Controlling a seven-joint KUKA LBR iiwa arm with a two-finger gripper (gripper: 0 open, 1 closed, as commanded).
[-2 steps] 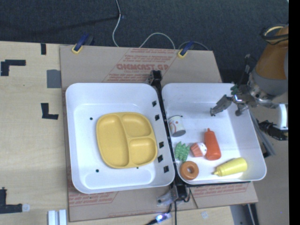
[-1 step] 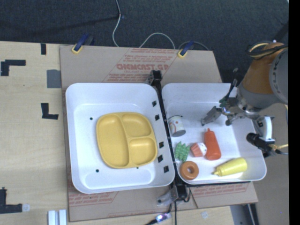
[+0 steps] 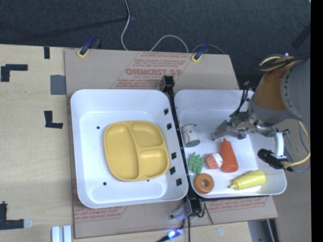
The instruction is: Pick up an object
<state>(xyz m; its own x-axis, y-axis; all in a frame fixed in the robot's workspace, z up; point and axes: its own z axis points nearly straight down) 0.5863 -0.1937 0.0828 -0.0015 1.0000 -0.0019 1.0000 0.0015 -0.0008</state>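
Reaching in from the right: grey arm (image 3: 295,92) with orange band, glossy and rounded.
Gripper (image 3: 222,131): dark metal, low over the right bin's middle, just above the red bottle's cap; opening not readable, nothing seen held.
Right bin (image 3: 207,102): shallow white plastic, rounded corners, bare floor along its far half.
Red bottle (image 3: 228,156): smooth plastic, tapered, lying near the bin's middle.
Yellow bottle (image 3: 248,180): smooth, lying on its side by the near rim.
Doughnut (image 3: 204,183): orange-brown ring, at the near rim.
Green piece (image 3: 196,162): crinkled, leafy, beside a small red-and-white piece (image 3: 214,160).
Grey cup (image 3: 190,134): small cylinder, near the dividing edge.
Left bin (image 3: 88,135): white, wide bare margin around its plate.
Yellow plate (image 3: 136,149): matte, three compartments, rounded.
Counter (image 3: 30,135): pale wood grain, brown cardboard under both bins.
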